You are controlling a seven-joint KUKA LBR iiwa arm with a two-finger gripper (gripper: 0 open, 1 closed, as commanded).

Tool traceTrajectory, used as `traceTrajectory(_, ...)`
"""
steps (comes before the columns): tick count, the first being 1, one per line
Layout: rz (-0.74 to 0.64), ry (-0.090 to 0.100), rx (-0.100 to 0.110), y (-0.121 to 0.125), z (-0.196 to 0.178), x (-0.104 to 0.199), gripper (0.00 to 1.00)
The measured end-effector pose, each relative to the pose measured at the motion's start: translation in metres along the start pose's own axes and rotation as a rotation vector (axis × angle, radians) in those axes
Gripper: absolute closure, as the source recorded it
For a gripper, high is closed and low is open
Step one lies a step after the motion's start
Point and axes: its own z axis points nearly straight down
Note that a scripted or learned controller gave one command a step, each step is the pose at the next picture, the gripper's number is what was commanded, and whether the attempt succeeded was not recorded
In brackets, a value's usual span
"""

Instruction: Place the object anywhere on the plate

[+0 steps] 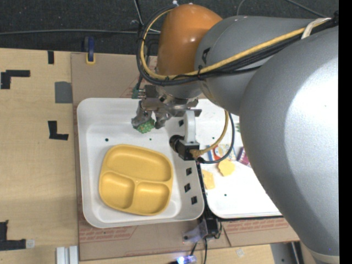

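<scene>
A yellow plate (136,179) with three compartments lies in the left white bin (93,120). My gripper (147,121) hangs over the bin's far part, just beyond the plate's far edge. Its fingers are shut on a small green object (145,126), which shows between the fingertips. The object is above the bin floor, apart from the plate.
The right white bin (247,202) holds a yellow piece (226,168), another yellow piece (208,179) and a colourful item partly hidden by the arm. The big grey arm (286,120) covers the right side. Cables hang near the bins' shared wall.
</scene>
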Motion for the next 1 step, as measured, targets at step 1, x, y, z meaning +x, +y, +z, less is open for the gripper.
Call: traceTrajectory(1, 0.001, -0.001, 0.0, 0.0004, 0.0008, -0.0008, 0.0)
